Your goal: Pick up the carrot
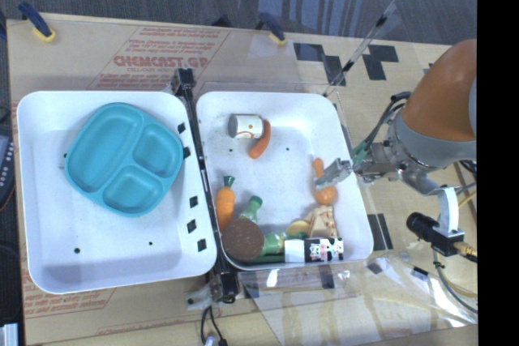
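arm bent in from right, end effector (334, 172) over right bin (284, 103)

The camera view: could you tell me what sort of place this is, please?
Probably a robotics lab bench set up for picking trials: two white bins side by side, a robot arm reaching in, and toy food such as a carrot.

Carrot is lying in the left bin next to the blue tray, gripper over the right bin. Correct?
Not quite. The camera view shows the carrot in the right bin, by its left wall. The blue tray sits in the left bin. The gripper is over the right bin.
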Controlling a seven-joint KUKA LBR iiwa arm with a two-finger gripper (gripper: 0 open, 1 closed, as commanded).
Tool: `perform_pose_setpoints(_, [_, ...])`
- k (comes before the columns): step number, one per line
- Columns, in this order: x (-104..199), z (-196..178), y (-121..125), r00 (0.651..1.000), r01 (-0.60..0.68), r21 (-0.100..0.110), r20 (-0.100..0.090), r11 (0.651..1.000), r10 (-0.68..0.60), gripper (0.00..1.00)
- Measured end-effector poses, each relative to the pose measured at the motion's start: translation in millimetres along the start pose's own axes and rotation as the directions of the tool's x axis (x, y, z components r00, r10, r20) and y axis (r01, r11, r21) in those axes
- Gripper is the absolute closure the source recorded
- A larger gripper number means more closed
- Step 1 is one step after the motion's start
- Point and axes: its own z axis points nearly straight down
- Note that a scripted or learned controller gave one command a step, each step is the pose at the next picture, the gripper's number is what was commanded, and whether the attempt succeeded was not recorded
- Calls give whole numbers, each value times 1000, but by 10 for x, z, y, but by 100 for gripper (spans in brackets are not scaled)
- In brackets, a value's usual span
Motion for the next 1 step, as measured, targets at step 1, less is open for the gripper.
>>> perform_pose_setpoints(1, [-98, 539, 626, 989, -148, 2, 1, 989, 148, 0])
